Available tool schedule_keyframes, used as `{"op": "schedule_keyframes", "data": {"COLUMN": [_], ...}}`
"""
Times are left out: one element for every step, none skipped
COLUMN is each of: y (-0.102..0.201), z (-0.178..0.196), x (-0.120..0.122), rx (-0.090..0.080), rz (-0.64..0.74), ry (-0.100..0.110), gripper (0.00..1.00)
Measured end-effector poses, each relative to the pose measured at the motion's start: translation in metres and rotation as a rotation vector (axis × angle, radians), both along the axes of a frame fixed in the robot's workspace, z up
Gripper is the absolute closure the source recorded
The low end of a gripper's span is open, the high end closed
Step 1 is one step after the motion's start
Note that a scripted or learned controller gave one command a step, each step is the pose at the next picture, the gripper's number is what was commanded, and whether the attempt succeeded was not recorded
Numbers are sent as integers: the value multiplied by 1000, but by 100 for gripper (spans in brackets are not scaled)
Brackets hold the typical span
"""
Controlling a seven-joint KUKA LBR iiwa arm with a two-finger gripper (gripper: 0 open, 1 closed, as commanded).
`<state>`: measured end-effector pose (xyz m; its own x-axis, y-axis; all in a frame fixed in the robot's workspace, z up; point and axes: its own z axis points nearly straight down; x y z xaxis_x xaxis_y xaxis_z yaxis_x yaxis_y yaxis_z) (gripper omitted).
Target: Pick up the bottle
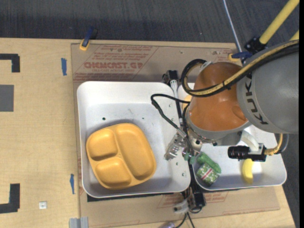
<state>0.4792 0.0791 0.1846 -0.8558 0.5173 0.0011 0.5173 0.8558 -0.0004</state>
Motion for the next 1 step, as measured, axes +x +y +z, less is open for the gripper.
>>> {"op": "schedule_keyframes", "data": {"y": [12], "z": [21], "x": [1], "rx": [1], "rz": [58], "ry": [-5], "gripper": [100]}}
